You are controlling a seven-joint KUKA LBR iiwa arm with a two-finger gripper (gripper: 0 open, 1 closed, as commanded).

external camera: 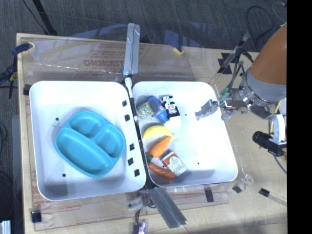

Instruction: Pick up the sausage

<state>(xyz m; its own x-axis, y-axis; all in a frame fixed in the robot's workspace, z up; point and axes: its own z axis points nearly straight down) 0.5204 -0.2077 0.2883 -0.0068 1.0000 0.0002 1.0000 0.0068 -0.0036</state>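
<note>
The sausage (157, 169), reddish-brown and slim, lies along the front-left wall of the right bin (209, 150). A small printed packet (174, 163) rests against it, and an orange carrot (161, 146) lies just behind. The gripper (206, 109) hovers over the bin's right rear part, well to the right of and behind the sausage, with nothing visibly in it. The grey arm with its orange band (273, 57) reaches in from the right.
Behind the carrot lie a yellow lemon (156, 131), a blue bottle (157, 108), a black-and-white item (168, 106) and a greenish wad (145, 111). The left bin (44, 101) holds a blue divided plate (90, 143). A ridge with black clips separates the bins.
</note>
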